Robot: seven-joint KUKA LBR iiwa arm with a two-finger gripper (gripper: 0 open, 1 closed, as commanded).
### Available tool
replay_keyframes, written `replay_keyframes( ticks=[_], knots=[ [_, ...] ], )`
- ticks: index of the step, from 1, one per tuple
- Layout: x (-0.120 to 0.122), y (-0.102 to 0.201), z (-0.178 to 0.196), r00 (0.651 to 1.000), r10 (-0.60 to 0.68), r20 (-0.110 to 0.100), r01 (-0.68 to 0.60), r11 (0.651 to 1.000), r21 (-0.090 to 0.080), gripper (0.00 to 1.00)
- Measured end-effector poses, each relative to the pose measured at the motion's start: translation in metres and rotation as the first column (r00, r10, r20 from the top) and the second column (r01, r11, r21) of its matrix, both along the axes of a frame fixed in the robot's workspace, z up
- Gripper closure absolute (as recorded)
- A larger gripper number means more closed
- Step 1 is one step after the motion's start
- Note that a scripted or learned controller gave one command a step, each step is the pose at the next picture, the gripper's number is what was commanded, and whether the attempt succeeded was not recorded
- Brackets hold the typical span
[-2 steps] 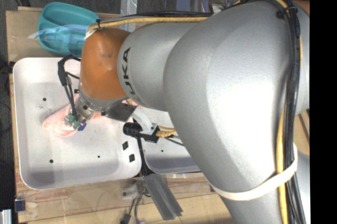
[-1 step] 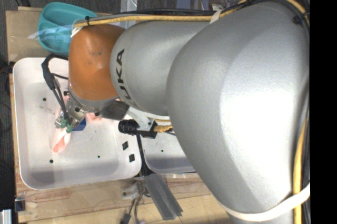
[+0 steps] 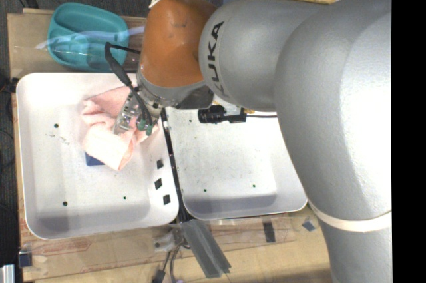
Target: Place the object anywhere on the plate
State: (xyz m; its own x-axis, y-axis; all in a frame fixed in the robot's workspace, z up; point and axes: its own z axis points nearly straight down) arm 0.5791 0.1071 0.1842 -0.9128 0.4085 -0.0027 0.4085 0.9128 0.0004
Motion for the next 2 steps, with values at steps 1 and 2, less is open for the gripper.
replay_keyframes(
  ticks=[1, 2],
  knots=[
    [-0.038, 0.066, -0.006, 0.964, -0.266, -0.006, 0.266, 0.964, -0.002, 1.00],
    [-0.031, 0.014, -0.012, 0.971, -0.239, -0.005, 0.239, 0.971, 0.000, 1.00]
  ],
)
